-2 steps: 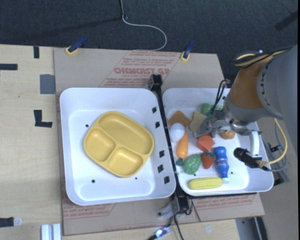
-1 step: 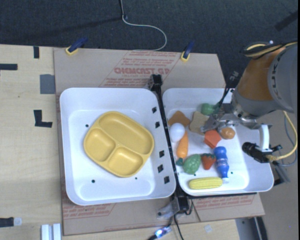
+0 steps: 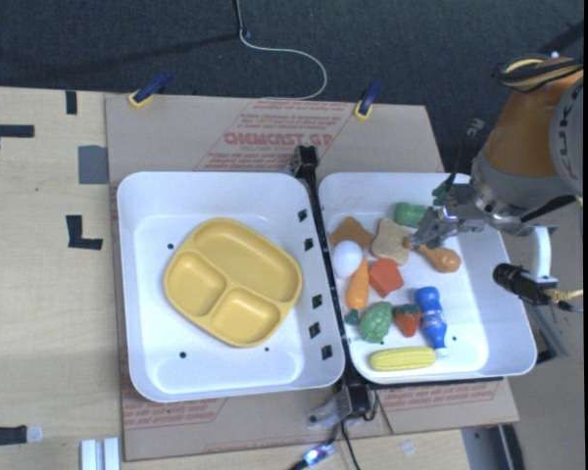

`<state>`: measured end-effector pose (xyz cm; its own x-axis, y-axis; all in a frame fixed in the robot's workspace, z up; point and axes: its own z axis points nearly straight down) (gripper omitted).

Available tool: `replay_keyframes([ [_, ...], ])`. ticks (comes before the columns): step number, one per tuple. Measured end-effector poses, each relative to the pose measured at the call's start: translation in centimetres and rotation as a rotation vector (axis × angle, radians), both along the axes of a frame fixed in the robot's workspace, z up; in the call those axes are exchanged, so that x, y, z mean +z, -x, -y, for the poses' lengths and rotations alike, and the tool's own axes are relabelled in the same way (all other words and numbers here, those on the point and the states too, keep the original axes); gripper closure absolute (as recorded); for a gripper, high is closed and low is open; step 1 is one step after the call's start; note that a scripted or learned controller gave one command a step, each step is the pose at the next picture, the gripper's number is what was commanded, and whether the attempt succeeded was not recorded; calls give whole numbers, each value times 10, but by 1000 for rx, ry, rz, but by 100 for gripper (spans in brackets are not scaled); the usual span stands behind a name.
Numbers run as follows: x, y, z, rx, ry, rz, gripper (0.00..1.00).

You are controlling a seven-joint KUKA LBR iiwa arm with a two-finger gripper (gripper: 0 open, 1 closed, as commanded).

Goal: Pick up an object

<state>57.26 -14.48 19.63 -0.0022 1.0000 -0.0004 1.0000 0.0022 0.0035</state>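
While left bin (image 3: 137,262) holds yellow tray (image 3: 232,280), toy foods in right bin (image 3: 500,351); gripper (image 3: 433,225) fingers' gap unclear.

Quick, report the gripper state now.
Gripper: low over the right bin, by the tan block; open or shut cannot be told.

Dark carpet (image 3: 98,18); wooden bench (image 3: 39,292); cardboard sheet (image 3: 274,135).
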Motion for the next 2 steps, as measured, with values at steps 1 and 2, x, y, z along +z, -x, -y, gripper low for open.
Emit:
replay_keyframes([
  [1,30,-1,-1,0,0,-2,100],
  [2,38,8,-52,4,-3,-5,100],
])
